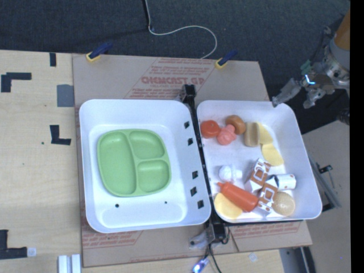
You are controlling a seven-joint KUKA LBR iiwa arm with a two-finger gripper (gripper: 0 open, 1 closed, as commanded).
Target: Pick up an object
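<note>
Two shallow white bins are seen from above on a wooden counter [34, 169], set side by side on a sheet of cardboard [165, 78]. Red printing runs across the cardboard above the bins, but it is too blurred to be read. The left bin [91, 209] holds a green divided plate [134, 162], with bare white floor left around it on every side. The right bin [301, 152] is crowded with small toy foods: a red tomato [210, 129], a pink piece [227, 135], a brown piece [235, 123], a yellow slice [272, 153], a red-and-white patterned box [261, 181], an orange carrot [239, 196] and a tan roll [283, 204]. Most of these lie touching or overlapping, and open floor is left mainly along the bin's right wall. The end effector [304, 90] is held above and outside the right bin's upper right corner, over the dark floor, well apart from the toys. Its fingers appear spread apart, with nothing between them. A white cable [182, 30] loops across the dark floor above the cardboard.
</note>
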